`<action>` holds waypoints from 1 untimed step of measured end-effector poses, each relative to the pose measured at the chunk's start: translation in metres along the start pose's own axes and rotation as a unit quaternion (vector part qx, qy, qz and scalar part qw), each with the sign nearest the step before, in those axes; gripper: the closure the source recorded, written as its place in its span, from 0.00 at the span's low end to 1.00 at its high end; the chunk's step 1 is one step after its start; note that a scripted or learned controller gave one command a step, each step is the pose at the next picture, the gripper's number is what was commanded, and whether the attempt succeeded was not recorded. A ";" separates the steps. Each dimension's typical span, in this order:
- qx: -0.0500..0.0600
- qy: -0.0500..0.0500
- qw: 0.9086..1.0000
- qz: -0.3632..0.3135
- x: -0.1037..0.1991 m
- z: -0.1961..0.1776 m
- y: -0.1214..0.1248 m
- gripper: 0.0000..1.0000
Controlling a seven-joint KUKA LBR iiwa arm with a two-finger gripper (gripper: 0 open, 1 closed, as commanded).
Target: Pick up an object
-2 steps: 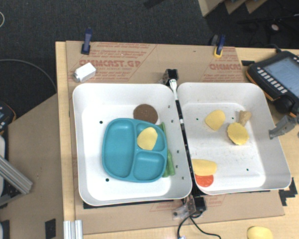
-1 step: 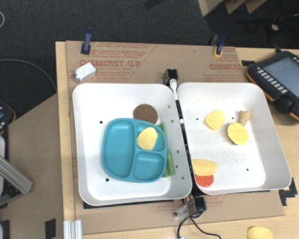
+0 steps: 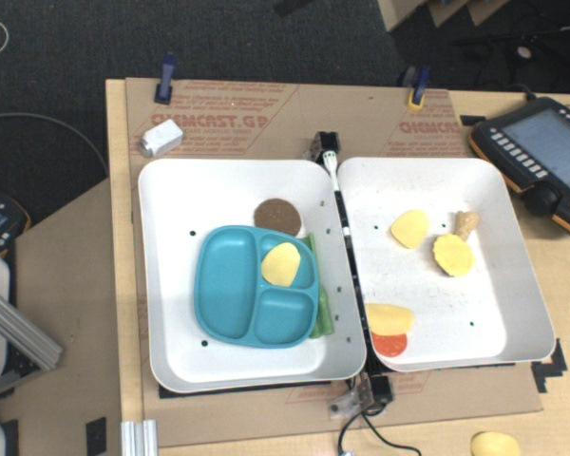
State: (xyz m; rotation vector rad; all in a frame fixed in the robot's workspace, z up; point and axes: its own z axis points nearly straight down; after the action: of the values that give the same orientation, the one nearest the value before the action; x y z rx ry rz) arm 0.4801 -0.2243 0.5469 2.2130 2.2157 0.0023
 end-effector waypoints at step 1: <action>0.010 0.005 1.000 0.001 0.002 0.112 -0.001 1.00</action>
State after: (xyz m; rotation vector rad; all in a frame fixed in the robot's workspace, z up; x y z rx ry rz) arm 0.4796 -0.2233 0.4348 2.2298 2.2282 -0.0078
